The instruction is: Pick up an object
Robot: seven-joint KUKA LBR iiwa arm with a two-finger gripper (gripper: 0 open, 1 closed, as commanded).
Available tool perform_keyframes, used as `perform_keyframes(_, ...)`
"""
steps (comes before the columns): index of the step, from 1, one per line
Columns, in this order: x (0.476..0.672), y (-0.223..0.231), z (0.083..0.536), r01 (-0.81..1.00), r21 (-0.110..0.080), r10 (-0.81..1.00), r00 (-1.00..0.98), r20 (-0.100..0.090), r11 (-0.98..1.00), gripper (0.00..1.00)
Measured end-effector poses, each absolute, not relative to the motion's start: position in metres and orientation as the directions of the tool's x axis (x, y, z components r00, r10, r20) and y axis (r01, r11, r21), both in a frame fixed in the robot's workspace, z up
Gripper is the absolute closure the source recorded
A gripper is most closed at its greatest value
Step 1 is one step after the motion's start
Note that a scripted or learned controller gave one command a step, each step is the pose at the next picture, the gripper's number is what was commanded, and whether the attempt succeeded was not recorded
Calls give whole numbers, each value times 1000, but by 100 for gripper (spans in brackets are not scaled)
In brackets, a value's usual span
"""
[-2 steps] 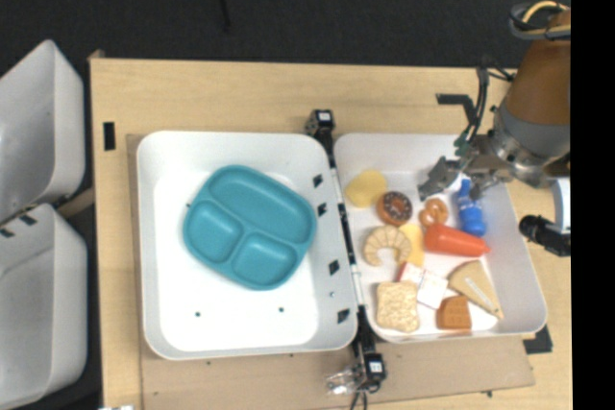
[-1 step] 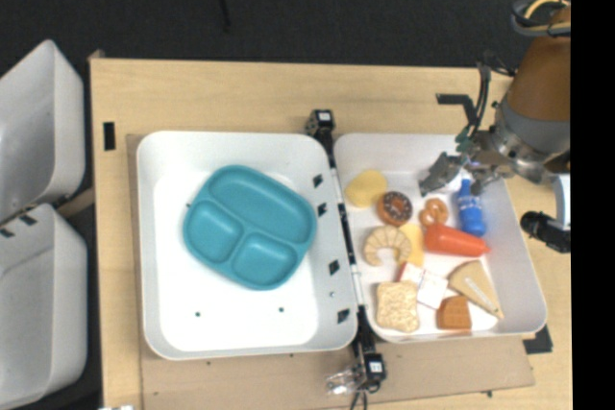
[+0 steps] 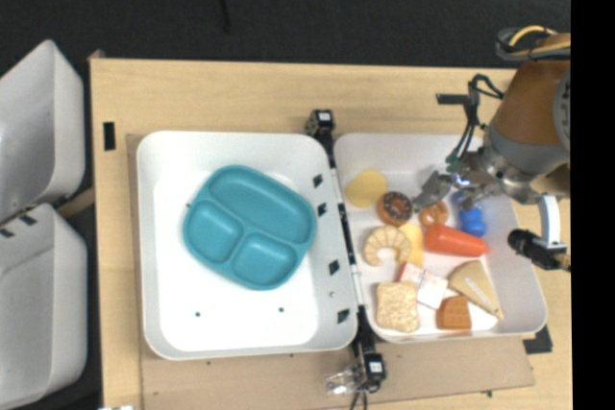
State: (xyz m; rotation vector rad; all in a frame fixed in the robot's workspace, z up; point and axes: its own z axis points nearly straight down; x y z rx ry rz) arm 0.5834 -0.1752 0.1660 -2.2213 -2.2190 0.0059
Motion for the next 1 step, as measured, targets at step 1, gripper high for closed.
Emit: perform_keyframes(1,586,-175,107,1000,3,1000,3,1,-3,0)
